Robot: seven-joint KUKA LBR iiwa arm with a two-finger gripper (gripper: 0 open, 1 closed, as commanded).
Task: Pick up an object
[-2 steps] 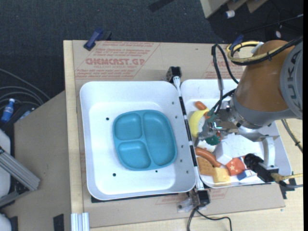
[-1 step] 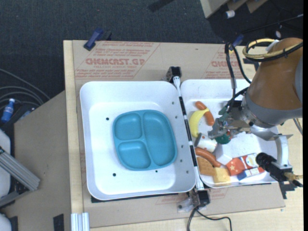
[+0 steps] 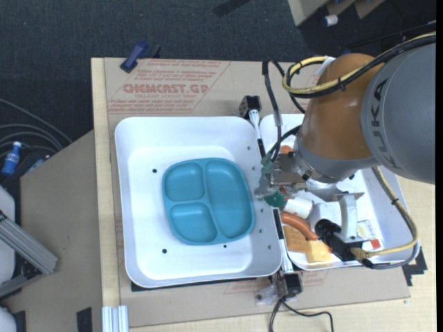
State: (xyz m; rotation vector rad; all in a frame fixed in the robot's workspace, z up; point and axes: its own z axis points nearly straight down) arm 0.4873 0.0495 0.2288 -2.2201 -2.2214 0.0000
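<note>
Overhead view of two shallow white bins side by side. The left bin [image 3: 131,185] holds one thing, a blue divided plate [image 3: 208,200] with three compartments, all bare, lying flat at its middle. Just right of the plate, over the wall between the bins, hangs the gripper [image 3: 272,185]; the arm's bulk hides it, so whether it is open or closed cannot be told. Directly under it, near the plate's right rim, is a small green piece [image 3: 277,200], the likeliest thing to be picked. It looks light and rigid, perhaps slippery plastic, and is probably best pinched across its narrow width. Further right of the plate, the right bin [image 3: 379,206] holds a short white cylinder [image 3: 298,205], an orange sausage-shaped piece [image 3: 299,221], a tan wedge [image 3: 308,244] and a printed card [image 3: 367,235], crowded close together.
</note>
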